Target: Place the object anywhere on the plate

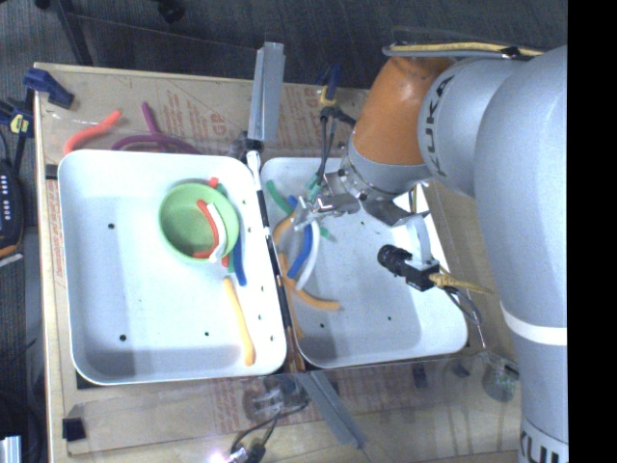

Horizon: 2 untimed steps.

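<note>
Two shallow white bins sit side by side on the wooden tabletop (174, 408), the left bin (125, 307) holding a green plate (188, 222) with a red strip (207, 222) lying across it. Around the plate's 4 o'clock edge lie a blue strip (238, 263) and a yellow strip (239, 321). Over the right bin (386, 340), the gripper (313, 205) hangs at 10 o'clock among blue, green and orange strips (307, 258); how far open it is I cannot tell.
</note>
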### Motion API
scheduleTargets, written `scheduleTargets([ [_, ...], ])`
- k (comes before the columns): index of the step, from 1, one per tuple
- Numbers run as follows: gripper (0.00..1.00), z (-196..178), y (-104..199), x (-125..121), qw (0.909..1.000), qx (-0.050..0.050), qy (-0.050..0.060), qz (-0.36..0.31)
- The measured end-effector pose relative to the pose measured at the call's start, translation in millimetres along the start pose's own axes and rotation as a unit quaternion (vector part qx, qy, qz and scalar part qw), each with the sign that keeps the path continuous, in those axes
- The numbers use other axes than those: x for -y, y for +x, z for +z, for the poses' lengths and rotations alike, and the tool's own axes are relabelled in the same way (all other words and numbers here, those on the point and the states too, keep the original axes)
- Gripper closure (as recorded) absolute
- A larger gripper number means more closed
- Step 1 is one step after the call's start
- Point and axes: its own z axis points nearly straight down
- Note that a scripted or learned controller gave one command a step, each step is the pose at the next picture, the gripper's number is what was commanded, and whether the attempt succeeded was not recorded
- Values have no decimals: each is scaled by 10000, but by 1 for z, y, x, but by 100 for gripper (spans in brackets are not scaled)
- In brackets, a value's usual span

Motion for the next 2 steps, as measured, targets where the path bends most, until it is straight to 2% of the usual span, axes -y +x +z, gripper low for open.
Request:
scheduleTargets([
  [1, 100, -104, 90, -57, 9976, -16, 5, 686],
  [2, 0, -104, 90, -57, 9976, -15, 6, 687],
])
